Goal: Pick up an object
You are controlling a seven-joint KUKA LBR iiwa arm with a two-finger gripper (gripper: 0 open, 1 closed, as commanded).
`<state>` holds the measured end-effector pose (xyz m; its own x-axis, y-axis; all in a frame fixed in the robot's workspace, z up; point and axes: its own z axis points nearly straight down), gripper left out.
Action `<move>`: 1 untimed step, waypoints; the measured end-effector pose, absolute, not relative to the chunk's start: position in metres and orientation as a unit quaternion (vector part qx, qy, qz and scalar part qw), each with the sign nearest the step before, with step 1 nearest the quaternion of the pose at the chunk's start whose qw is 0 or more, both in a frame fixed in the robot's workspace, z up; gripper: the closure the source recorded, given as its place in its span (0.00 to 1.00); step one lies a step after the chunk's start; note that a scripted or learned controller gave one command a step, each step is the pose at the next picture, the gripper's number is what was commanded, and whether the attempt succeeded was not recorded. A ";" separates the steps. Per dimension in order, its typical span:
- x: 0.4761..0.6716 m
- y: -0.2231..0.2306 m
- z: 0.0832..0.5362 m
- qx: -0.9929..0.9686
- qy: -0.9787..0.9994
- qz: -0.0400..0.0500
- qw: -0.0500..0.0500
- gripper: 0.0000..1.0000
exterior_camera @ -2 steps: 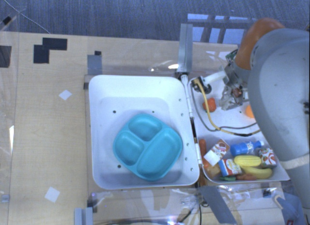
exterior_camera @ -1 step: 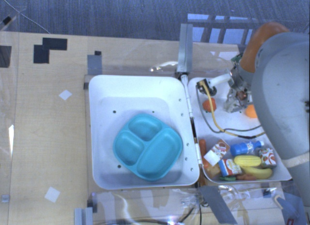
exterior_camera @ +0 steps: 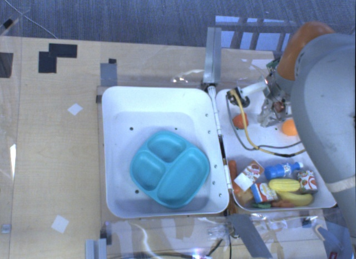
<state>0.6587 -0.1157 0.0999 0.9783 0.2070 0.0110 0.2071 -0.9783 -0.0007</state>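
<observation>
I see the gripper point(exterior_camera: 272, 110) low over the far half of the right bin point(exterior_camera: 253, 143), hanging under the big grey arm point(exterior_camera: 325, 102) that comes in from three o'clock with its orange band point(exterior_camera: 303, 38) at about one o'clock of the tool. Whether the jaws are released or clenched I cannot tell; the metal there is a blur, and I see nothing clearly between them.

Just at four o'clock of the gripper lies an orange ball point(exterior_camera: 289, 127), close beside it. At nine o'clock sits a second small orange piece point(exterior_camera: 240, 121), partly crossed by a yellow cable point(exterior_camera: 247, 135) that loops from the wrist down across the bin floor toward five o'clock.

At six o'clock, well apart from the tool, the near end of the right bin holds a heap: a blue bottle point(exterior_camera: 282, 170), a yellow corn cob point(exterior_camera: 284, 185), a banana point(exterior_camera: 295, 199), a red-and-white packet point(exterior_camera: 253, 170) and a small can point(exterior_camera: 307, 180), all touching or overlapping.

At eight o'clock, across the divider, the left bin point(exterior_camera: 119, 141) holds a blue divided plate point(exterior_camera: 169, 167) lying flat.
</observation>
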 end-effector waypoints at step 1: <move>0.624 -0.081 0.089 -0.994 -0.107 -0.004 0.000 1.00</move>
